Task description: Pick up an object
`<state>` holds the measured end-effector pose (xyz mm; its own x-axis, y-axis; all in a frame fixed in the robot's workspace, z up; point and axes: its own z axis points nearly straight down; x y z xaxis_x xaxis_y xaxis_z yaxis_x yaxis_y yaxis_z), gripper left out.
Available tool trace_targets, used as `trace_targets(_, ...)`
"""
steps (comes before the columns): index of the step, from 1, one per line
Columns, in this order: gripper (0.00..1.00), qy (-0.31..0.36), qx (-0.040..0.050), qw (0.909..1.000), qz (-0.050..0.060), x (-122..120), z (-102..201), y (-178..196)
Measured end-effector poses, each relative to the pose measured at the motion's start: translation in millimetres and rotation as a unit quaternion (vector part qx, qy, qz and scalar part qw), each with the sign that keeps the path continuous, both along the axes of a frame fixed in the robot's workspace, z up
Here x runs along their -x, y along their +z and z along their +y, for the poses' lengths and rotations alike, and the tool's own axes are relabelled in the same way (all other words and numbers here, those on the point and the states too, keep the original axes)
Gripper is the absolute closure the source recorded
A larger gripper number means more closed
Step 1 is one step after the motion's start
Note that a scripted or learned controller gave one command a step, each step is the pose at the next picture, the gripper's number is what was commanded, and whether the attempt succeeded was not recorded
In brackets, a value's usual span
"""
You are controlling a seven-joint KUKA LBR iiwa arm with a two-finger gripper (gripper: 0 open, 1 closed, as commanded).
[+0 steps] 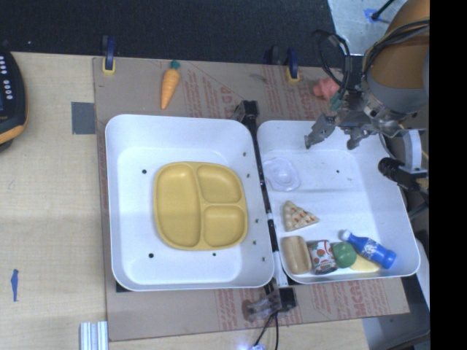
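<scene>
Inside the left bin lies a yellow tray; over the right bin, fingers spread wide

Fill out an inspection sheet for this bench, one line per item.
Surface: bench bearing left bin and right bin.
Job's things: pizza slice, bread, can, green ball, blue bottle, clear cup, all in the right bin.
Clutter: yellow divided plate in the left bin; toy carrot outside the bins.
Grippers: gripper open over the right bin's far edge, holding nothing.
Cables: black cables by the wrist.
Surroundings: dark floor; handheld controller at left.
</scene>
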<state>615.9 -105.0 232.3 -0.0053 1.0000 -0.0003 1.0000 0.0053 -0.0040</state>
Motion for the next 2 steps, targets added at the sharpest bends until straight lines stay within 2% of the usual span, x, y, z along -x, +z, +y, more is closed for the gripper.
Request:
trace_targets(1, 0.00, -0.001, -0.0020, 1.0000, 0.009, 119, 11, -94)
trace_targets(2, 0.00, -0.001, -0.0008, 1.0000, 0.002, 142, 1, -143)
